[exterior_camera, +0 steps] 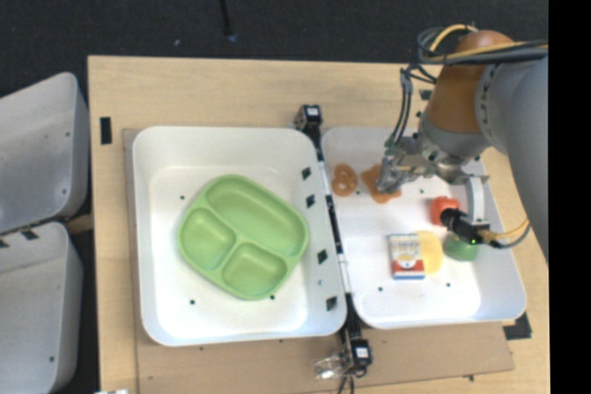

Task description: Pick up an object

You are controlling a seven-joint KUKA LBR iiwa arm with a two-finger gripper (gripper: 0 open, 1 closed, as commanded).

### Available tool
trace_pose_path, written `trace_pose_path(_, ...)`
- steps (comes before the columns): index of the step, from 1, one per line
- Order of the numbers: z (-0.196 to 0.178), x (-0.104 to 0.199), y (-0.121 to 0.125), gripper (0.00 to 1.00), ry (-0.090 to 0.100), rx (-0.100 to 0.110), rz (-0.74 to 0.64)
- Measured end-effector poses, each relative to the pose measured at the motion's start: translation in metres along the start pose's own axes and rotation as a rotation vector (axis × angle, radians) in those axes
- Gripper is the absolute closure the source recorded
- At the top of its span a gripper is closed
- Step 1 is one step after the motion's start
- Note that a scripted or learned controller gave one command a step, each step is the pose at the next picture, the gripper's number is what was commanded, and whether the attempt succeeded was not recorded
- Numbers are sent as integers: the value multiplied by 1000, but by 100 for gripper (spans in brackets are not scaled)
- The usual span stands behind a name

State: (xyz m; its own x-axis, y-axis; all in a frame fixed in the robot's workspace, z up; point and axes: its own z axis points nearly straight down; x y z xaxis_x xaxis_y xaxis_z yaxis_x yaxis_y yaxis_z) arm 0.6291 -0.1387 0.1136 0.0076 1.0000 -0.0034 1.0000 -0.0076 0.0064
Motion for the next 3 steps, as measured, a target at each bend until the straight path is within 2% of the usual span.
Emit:
trace_pose_path(1,-62,-4,8,100,2,1,-6)
trace_pose_path(3,-179,-12,6,100,1,0,-10)
